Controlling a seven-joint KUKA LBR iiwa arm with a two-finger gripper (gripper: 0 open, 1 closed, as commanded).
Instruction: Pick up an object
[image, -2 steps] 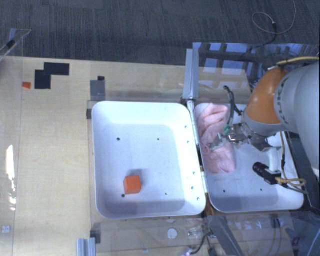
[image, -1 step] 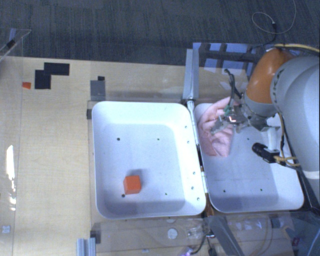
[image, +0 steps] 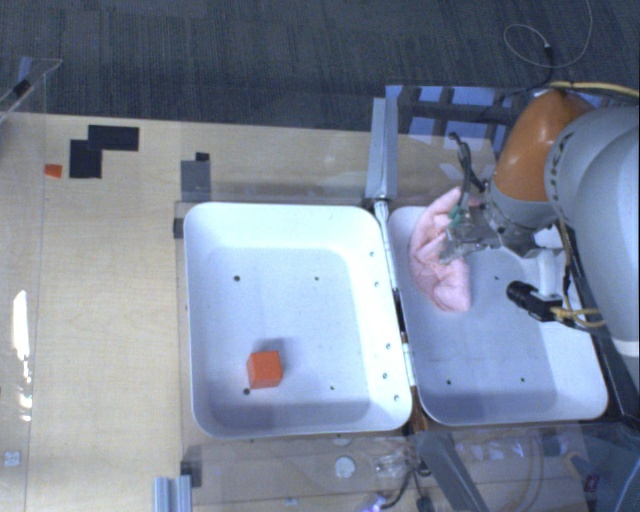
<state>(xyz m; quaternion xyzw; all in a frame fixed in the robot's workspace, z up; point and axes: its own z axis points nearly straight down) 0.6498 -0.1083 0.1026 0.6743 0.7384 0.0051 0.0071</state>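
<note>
A soft, crumpled pink object (image: 441, 262) lies in the right bin (image: 520, 390), against its left wall near the far corner. My gripper (image: 463, 233) is down at the pink object's upper right side, touching or pressed into it. The grey arm with its orange band (image: 530, 150) reaches in from the right above it. In the left bin (image: 300, 240), a small orange block (image: 265, 369) rests near the front left.
A metal divider (image: 392, 290) separates the two bins. A black cable and connector (image: 535, 300) hang by the arm over the right bin. Black markers (image: 100, 148) and a small orange tag (image: 53, 171) sit on the bench at the far left.
</note>
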